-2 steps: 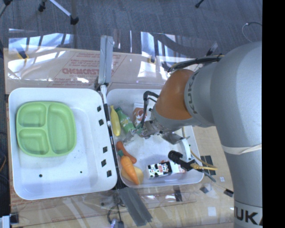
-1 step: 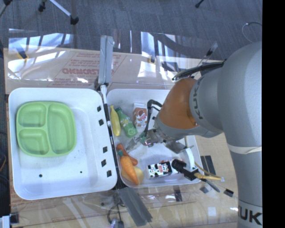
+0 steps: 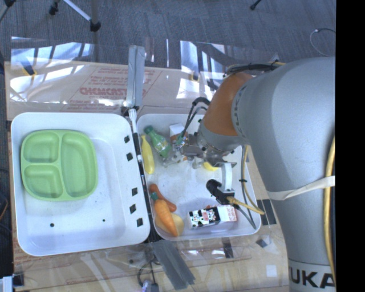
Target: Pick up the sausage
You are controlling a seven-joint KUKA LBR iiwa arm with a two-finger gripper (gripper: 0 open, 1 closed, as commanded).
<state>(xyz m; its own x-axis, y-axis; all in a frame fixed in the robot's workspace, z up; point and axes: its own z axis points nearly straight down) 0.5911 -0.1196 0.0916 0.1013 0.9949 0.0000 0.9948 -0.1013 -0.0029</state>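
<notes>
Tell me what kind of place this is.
Probably a robotics lab test bench: a KUKA arm reaches over two white bins, toy food such as a carrot fills one, and tripod legs stand behind.

The grey arm (image 3: pixel 285 142) ran off the frame's right and bottom edges and hid the right bin's (image 3: pixel 171 122) far right wall. The gripper (image 3: pixel 191 154) sat low in that bin, its fingers too small and cluttered to read. Beneath the wrist, a yellow item (image 3: pixel 210 166) showed only as a sliver.
</notes>
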